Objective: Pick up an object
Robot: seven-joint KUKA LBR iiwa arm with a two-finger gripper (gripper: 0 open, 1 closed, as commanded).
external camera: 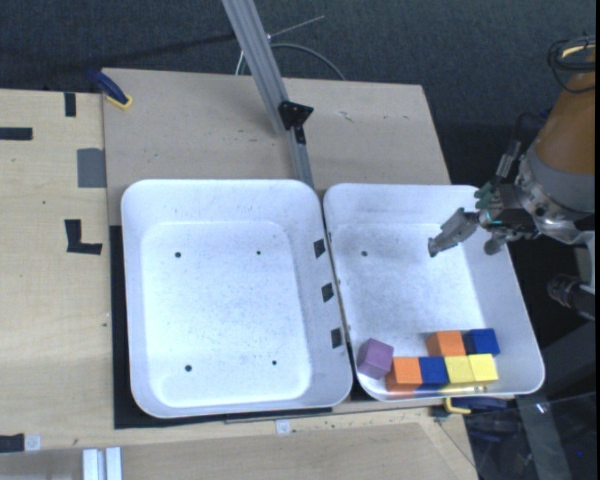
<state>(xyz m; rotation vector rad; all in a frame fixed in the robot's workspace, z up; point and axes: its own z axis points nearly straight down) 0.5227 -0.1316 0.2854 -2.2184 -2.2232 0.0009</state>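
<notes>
Hovering over the upper right part of the right bin (pixel 500 288), the claw (pixel 460 230) is being held well apart from the blocks; whether it is open or closed cannot be told. Nothing is being gripped. The candidates are being kept at the bin's near edge: a purple block (pixel 377 356) slightly apart, then 2 orange blocks (pixel 407 370), 2 blue blocks (pixel 433 370) and 2 yellow blocks (pixel 460 369) packed touching. A miss is being risked, probably because the tight packing and the bin wall are leaving little room. The left bin (pixel 220 298) is being left untouched.
</notes>
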